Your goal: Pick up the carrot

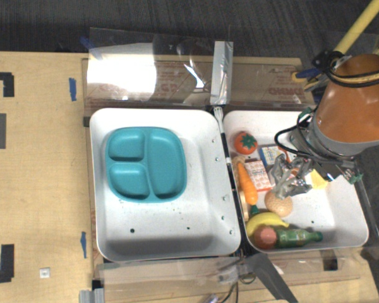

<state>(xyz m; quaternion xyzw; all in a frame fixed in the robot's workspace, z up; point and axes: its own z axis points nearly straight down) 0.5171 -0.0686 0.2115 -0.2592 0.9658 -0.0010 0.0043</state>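
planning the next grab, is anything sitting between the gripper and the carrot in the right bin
Nothing visible blocks it. The gripper hangs over the right bin, and the carrot lies to its left along the bin's left wall. A small printed packet lies flat beside the carrot between them, low on the floor.

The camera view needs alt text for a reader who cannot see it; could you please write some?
The gripper hangs over the right bin, beside the carrot lying along its left wall among a tomato, banana and green bottle. A teal divided plate sits in the left bin.
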